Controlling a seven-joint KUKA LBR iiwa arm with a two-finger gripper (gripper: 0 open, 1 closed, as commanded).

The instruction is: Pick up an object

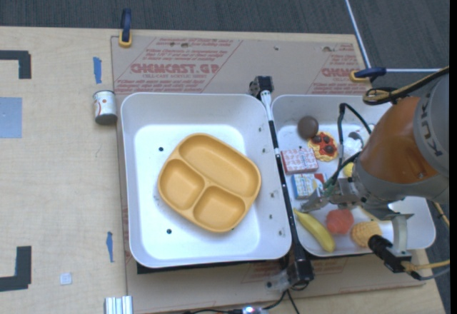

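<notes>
**Hovering low over right bin, pick not made yet**

Reaching in from the right, arm (400,148) w/ orange band parked over the right bin (421,234). Gripper (323,198) down among the clutter, metal tips near the blue-and-white box (305,184) and just above the banana (315,230). Open or closed? Can't tell from this angle. Nothing seen between the tips, so no hold to call.

Candidates close by: banana along the bin's near-left edge, red ball (340,220) just beside it, yellow lump (364,233) further right, red-and-white box (298,160) and brown ball (308,125) toward the back. Left bin (143,234) carrying only the yellow divided plate (209,182), well apart from the action.

Best bet, judging from here: go for banana or red ball, nearest the tips. Centre over one item, straddle banana across its narrow width, not lengthwise. Drop straight, avoid nudging boxes or bin wall. Close firm, lift slow, check sth actually came up.
</notes>
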